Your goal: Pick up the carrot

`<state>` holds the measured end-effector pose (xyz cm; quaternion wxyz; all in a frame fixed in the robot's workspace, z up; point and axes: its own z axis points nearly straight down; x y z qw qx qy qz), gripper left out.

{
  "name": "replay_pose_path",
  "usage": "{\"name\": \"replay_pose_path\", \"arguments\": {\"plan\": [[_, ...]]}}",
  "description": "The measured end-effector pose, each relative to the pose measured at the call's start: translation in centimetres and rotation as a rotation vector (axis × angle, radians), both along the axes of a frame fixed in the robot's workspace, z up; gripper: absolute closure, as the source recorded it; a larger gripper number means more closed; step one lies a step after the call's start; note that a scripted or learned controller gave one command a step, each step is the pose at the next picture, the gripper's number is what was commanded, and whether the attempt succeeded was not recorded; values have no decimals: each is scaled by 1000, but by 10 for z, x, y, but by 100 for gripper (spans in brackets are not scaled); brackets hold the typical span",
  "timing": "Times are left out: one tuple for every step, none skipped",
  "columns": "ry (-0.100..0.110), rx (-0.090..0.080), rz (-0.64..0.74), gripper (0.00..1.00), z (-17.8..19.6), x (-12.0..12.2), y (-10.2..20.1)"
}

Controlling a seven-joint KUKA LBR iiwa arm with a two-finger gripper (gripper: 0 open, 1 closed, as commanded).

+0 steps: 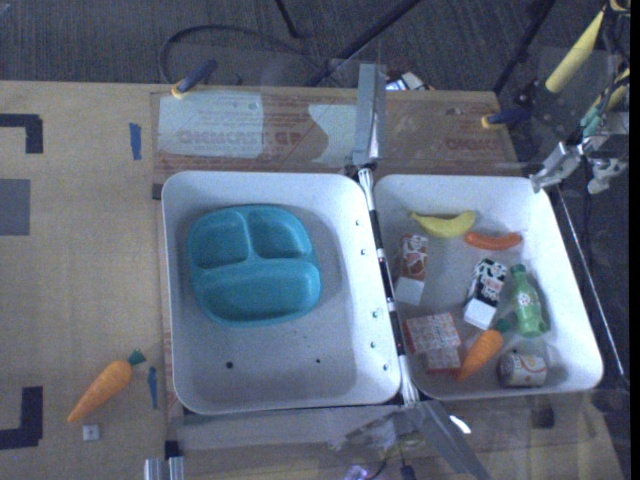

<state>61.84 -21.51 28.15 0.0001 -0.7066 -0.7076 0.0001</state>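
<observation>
Well to the left, a carrot [100, 389] lies on the bare wooden table [80, 268], outside both bins, near the front left corner of the left bin [168, 268]. Its green top points toward that bin, and a short strip of blue tape [152, 386] lies between the two. Nothing touches this carrot.

Inside the left bin a teal divided plate [254, 263] sits toward the far side.

The right bin [582, 308] is crowded. A banana [444, 224] and an orange-red sausage [493, 239] lie along its far side. Nearer are a small brown carton [414, 258] and a black-and-white carton [487, 284], with a green bottle [526, 301] lying just right of them. A second carrot [481, 353] lies tilted at the front of this bin, hemmed in closely: a checked box [433, 335] is just to its left, a can [522, 369] is just to its right, and its upper end comes close to the green bottle and the black-and-white carton.

The gripper [556, 171] hangs above the far right corner of the right bin, well apart from both carrots. Whether it is open or closed cannot be told; it looks small and blurred among cables.
</observation>
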Motion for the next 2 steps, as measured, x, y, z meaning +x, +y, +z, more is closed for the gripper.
{"name": "replay_pose_path", "arguments": {"plan": [[1, 0, -85, 0, -120, -64, -8], [-31, -6, -137, 0, -170, -112, 26]]}}
